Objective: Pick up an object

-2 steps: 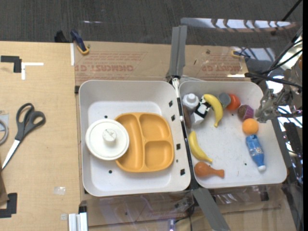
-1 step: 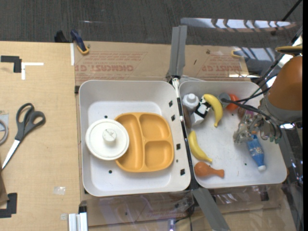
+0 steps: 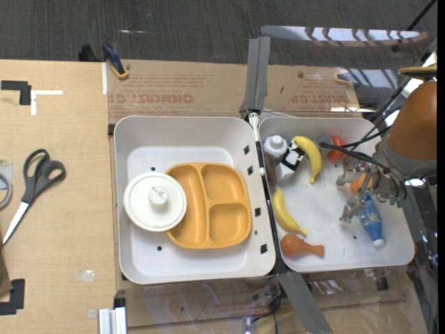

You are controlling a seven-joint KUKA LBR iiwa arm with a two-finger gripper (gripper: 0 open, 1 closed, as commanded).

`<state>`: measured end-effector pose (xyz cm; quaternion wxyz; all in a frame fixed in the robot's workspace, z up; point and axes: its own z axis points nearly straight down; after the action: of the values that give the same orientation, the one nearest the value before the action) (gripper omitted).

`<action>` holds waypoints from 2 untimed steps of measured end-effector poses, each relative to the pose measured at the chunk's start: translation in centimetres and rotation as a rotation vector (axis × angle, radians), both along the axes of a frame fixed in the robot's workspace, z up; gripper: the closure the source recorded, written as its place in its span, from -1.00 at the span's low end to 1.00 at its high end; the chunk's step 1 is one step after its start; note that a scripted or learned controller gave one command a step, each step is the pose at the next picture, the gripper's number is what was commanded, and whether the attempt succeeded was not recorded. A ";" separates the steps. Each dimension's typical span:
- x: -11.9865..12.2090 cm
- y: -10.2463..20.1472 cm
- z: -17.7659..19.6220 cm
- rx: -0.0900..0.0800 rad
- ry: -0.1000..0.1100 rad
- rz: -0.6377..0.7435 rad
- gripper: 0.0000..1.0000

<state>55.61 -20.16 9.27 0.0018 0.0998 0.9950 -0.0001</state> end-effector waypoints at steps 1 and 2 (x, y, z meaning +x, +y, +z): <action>0.2 0.1 1.0 -0.001 -0.005 0.002 1.00; 7.8 3.1 0.9 -0.003 -0.001 -0.120 1.00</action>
<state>63.43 -17.01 10.14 0.0024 0.1592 0.9872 -0.0015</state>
